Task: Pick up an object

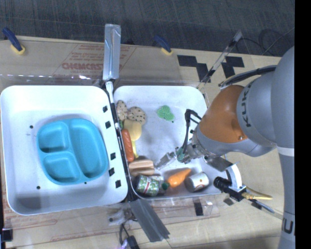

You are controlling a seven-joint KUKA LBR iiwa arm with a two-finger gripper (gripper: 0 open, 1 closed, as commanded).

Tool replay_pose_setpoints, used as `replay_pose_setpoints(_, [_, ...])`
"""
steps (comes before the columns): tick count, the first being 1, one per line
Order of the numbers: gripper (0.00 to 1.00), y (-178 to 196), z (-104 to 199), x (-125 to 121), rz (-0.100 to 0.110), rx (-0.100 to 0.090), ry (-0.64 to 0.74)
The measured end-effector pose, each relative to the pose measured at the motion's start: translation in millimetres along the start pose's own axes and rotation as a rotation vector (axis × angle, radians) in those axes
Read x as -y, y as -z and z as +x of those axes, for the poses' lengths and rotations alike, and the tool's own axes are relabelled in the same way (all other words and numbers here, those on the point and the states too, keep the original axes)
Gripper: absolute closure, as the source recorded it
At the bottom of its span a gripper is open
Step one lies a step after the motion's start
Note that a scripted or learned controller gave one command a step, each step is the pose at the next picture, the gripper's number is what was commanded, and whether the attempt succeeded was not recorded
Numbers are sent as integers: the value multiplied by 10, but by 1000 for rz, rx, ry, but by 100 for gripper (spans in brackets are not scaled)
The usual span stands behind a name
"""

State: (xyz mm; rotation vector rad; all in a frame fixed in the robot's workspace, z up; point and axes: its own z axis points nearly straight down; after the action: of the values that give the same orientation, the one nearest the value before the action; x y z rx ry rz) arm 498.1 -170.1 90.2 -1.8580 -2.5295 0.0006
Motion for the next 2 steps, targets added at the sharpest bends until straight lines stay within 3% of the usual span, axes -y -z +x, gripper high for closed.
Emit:
replay_pose_setpoints(1, [0, 359, 45, -51, 0, 2, 161])
replay_pose_setpoints(2, [0, 6, -561, -399, -1, 2, -244])
